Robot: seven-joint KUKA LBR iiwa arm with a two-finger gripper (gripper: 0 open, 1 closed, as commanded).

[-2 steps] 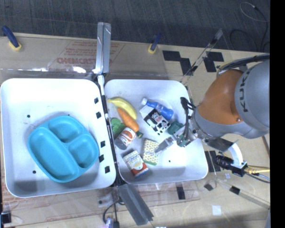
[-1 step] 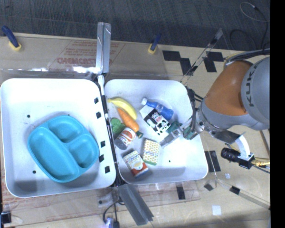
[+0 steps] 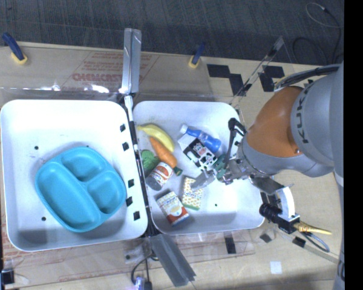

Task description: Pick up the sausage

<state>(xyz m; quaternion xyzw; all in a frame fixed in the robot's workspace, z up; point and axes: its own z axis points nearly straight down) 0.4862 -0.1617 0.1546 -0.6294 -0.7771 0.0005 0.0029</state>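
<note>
A small round tin (image 3: 161, 175) with a red and white label lies in the left half of the right bin (image 3: 230, 219); it is the likeliest sausage item I can make out. My gripper (image 3: 207, 177) hangs over the middle of that bin, to the right of the tin and apart from it. It sits just below a white and black packet (image 3: 199, 151) and above a yellow-green packet (image 3: 192, 195). Nothing is visibly held. The orange-banded wrist (image 3: 275, 132) covers the bin's right side.
Around the tin lie a banana (image 3: 159, 137), a carrot (image 3: 164, 153), a green item (image 3: 147, 160), a blue bottle (image 3: 204, 139) and a small carton (image 3: 172, 206). The left bin (image 3: 18, 132) holds a blue divided plate (image 3: 78, 189).
</note>
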